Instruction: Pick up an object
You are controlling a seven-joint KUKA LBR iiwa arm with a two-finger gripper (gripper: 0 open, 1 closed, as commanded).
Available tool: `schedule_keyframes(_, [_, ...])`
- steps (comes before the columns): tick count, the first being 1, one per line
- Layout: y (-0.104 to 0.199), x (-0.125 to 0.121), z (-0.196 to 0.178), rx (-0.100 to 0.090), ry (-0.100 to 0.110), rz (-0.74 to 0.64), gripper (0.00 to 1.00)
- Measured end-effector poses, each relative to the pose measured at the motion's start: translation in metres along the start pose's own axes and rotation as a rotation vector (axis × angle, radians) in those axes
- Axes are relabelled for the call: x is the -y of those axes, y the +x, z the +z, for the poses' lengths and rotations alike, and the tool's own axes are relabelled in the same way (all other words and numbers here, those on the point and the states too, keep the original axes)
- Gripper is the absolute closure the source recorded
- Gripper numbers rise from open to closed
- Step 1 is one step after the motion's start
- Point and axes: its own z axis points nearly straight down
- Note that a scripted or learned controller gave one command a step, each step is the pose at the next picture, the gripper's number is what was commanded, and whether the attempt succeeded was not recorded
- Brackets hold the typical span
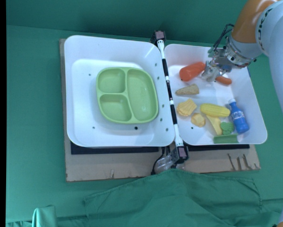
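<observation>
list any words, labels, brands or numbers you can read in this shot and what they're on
No text can be read in this view.
Blue bottle: its side has a label area, too small and blurred to make out any letters.
Green divided plate, the white bins and the toy foods: no print visible.

Looked like a robotics lab, a test bench rather than any home or kitchen. Counter point(32, 103) draped all over in green cloth, more green backing behind. Two shallow white bins point(80, 56) set side by side on a flat sheet of cardboard point(132, 171), split by a black-and-white striped bar point(168, 91). Toy plastic food point(215, 110) scattered in the right bin, a green divided plate point(127, 94) in the left. Grey industrial arm point(278, 37) with its orange band reached in from the right.
</observation>
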Motion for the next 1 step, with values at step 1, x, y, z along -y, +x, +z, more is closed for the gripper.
schedule_keyframes(1, [-0.0013,0.0684,-0.0034,0.001,-0.003,0.006,0.0])
